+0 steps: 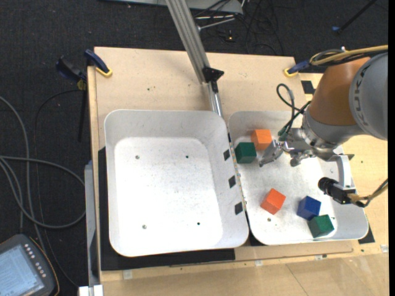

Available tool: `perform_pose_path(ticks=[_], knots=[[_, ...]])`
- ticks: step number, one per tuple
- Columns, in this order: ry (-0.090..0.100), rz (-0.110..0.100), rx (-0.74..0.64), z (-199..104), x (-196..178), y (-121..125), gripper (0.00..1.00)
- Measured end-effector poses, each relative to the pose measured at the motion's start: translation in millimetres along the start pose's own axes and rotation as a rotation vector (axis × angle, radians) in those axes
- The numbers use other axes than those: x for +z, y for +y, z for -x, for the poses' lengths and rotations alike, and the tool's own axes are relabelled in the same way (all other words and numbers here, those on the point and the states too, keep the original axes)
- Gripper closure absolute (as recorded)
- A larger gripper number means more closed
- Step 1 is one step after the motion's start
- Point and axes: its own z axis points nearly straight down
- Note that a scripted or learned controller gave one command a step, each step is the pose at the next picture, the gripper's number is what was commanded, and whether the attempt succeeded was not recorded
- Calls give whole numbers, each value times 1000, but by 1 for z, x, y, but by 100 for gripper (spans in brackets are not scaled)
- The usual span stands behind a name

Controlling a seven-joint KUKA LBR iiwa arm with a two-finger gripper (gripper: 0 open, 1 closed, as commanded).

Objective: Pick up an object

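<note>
Hovering over the right bin [345, 230], the end effector [281, 155] sat at the tip of the grey arm [352, 103] that reached in from the right; whether it was open or closed could not be told, and no block showed in its grip. After it, by size, the bench [154, 79] carried the left bin [163, 180] and the right bin side by side, their rims touching. In the right bin, a dark green block [245, 152] and an orange block [261, 139] lay touching each other just left of the end effector. Nearer the front, a second orange block [273, 200] lay alone, well apart from a blue block [308, 206] that touched a green block [321, 226] at the front right corner.
</note>
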Motion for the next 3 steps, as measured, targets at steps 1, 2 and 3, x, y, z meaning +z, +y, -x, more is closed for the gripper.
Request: perform_pose_path(ticks=[1,2,3], knots=[[0,1,-1,0,54,-1,0],[0,7,0,0,40,1,100],[-1,10,-4,-3,-3,4,100]])
